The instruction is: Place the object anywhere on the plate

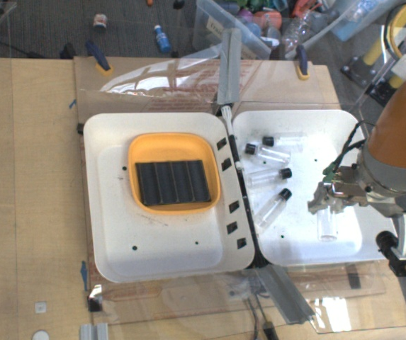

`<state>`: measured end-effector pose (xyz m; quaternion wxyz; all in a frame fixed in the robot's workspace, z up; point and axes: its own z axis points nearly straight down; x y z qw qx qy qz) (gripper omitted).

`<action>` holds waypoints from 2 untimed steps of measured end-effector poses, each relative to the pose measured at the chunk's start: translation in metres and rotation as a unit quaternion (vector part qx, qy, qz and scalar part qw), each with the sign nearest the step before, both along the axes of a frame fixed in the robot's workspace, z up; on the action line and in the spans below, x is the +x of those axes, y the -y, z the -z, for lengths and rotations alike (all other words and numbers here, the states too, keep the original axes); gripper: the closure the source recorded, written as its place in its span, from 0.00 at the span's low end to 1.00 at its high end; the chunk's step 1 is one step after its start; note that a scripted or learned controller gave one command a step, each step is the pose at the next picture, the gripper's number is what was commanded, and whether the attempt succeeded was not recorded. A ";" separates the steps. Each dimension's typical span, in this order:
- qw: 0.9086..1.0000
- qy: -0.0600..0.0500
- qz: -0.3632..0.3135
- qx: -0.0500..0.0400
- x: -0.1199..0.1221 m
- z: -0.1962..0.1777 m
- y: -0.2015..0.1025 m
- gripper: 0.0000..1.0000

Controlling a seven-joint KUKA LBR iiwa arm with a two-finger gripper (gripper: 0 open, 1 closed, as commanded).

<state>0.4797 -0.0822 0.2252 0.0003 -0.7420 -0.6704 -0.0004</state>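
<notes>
An orange plate (pixel 140 154) lies in the left bin (pixel 110 218), and a black ridged insert (pixel 173 183) covers its middle. Several clear tubes with black caps lie in the right bin (pixel 309 126): one (pixel 268 143) near the back, one (pixel 272 176) in the middle, one (pixel 275 204) nearer the front. Another clear tube (pixel 326 227) rests on the bin floor at the front right. My gripper (pixel 328 198) hangs low over the right bin, just above and behind that tube. No tube is visibly lifted.
A raised divider with black tabs (pixel 232 183) runs between the two bins. Behind the bench stands a clear tote of colourful items (pixel 273 6). The arm's grey and orange body (pixel 397 140) fills the right side above the bin.
</notes>
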 end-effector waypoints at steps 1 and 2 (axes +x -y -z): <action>0.998 0.001 -0.070 -0.001 0.045 -0.011 -0.008 1.00; 0.996 0.001 -0.094 -0.001 0.095 0.009 -0.014 1.00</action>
